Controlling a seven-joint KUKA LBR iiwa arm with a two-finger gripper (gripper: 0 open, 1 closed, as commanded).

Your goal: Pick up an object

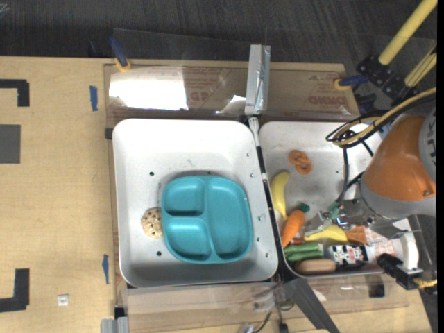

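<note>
With the gripper [331,217], its state impossible to tell, low at the right bin's [316,141] crowded 6 o'clock corner, it risks nudging the carrot [293,227] or banana [279,193] aside rather than lifting one

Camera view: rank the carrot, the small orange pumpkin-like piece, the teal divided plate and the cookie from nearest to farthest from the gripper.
Measured from the gripper, low in the right bin:
1. Carrot, just to its left, same bin.
2. Orange pumpkin-like piece, farther up that bin.
3. Teal plate, in the left bin.
4. Cookie, beyond the plate's left edge.
</note>
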